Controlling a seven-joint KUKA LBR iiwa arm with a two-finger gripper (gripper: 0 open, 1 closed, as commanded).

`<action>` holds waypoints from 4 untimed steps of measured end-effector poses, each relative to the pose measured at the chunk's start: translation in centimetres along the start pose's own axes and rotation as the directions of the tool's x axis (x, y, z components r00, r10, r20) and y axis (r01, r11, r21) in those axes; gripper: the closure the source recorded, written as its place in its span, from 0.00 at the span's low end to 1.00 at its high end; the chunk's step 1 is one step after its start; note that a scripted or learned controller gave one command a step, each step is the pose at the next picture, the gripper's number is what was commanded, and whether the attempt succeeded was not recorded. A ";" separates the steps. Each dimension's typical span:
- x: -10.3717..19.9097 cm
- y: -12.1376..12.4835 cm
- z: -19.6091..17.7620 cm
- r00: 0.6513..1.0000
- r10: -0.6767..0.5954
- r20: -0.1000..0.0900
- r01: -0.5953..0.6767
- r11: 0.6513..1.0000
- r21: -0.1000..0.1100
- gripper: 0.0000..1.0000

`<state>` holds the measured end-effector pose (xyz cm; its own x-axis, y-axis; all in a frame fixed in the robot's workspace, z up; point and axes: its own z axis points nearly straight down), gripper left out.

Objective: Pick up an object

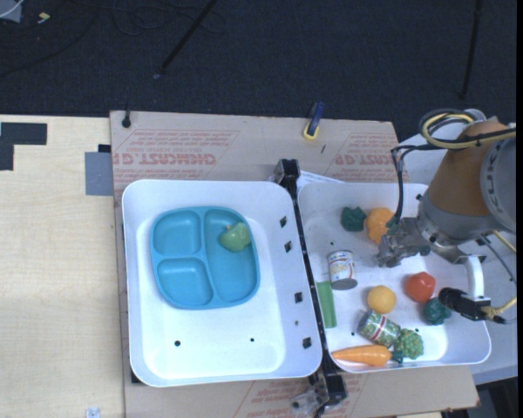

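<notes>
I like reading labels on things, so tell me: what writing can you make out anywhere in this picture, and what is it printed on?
"CHEMCAST": red print, upside down, on the brown cardboard sheet under the two bins; a second red print further right is too blurred to read.
Small white can in the right white bin: has a label, too small to read.
Green-and-red labelled can near the orange carrot: print too blurred to read.

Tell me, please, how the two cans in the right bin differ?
The upper can stands nearly upright near the bin's middle, its label pale; the lower can lies tilted on its side, with a green and red label, beside the carrot. Both are small, labelled cylinders.
</notes>
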<state>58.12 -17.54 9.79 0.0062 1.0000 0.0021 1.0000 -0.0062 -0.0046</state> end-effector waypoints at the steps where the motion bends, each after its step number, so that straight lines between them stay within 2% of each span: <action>1: -0.2 -1.0 -5.5 1.000 -0.001 0.003 0.001 1.000 -0.007 1.00; 2: 0.5 -0.2 -10.6 1.000 -0.007 0.003 0.007 1.000 -0.008 1.00; 3: 0.4 -0.2 -13.1 1.000 -0.007 0.002 0.007 1.000 -0.005 1.00; 4: 5.8 -0.9 -12.8 1.000 -0.010 -0.001 0.010 1.000 -0.001 1.00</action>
<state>57.27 -11.74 22.59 -0.0042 1.0000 0.0030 1.0000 0.0042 -0.0039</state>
